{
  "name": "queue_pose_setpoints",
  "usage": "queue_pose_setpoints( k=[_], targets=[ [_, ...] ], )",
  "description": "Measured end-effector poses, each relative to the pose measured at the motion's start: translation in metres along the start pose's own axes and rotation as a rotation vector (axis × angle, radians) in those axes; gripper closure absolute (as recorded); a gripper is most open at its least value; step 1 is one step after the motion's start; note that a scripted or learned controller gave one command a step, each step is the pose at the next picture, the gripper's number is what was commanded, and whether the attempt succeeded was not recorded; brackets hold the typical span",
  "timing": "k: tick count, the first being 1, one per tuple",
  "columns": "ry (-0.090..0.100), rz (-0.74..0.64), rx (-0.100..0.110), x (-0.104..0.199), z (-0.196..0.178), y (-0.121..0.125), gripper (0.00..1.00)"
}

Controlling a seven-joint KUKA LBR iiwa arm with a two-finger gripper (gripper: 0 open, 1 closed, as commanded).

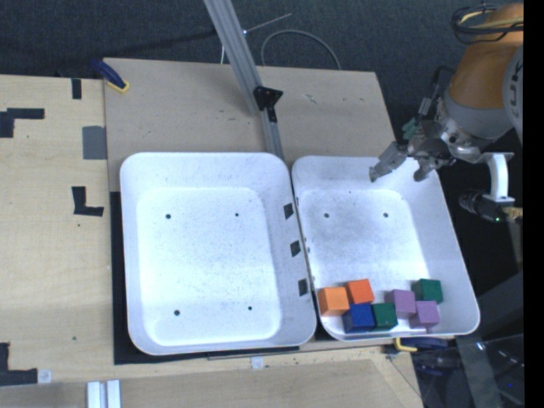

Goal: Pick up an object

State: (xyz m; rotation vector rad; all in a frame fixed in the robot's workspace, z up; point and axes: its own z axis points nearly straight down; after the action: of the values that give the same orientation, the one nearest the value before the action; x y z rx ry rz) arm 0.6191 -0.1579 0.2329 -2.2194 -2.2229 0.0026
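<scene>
The right bin [450, 245] serves as the landmark here. Along its near wall sits a tight cluster of small coloured blocks: an orange block [333, 299] at the cluster's left end, a second orange block [360, 291] just behind and touching it, a blue block [360, 316] nearest the rim, a green block [384, 314] beside the blue one, two purple blocks [403, 299] and [427, 313], and a dark green block [428, 290] at the cluster's right end. They look like stiff, light cubes, probably wood or plastic, with flat faces that should not crush or slip much. Because they are packed touching, the outer ones offer the easiest hold: the dark green block or the left orange block each has free sides, so a pinch across two opposite flat faces seems best.

Beyond the cluster the floor of the right bin is bare and speckled. The left bin [136, 177] lies beside it, their walls touching.

At the right bin's far right corner hangs the gripper [399, 167], its two fingers spread apart with nothing between them, above the far rim. The blocks are well apart from it, across the whole bin at the near wall, so in my judgement a reach toward the near side and a descent are needed before any grasp
</scene>
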Motion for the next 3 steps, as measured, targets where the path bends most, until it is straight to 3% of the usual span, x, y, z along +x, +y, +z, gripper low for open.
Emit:
queue_pose_setpoints(
  k=[1, 2, 3],
  targets=[
    [0.005, -0.004, 0.009, 0.070, 0.085, -0.016, 0.00],
    [-0.001, 0.000, -0.010, 0.061, -0.148, 0.032, 0.00],
    [-0.001, 0.011, 0.005, -0.018, -0.113, -0.045, 0.00]
  ],
)
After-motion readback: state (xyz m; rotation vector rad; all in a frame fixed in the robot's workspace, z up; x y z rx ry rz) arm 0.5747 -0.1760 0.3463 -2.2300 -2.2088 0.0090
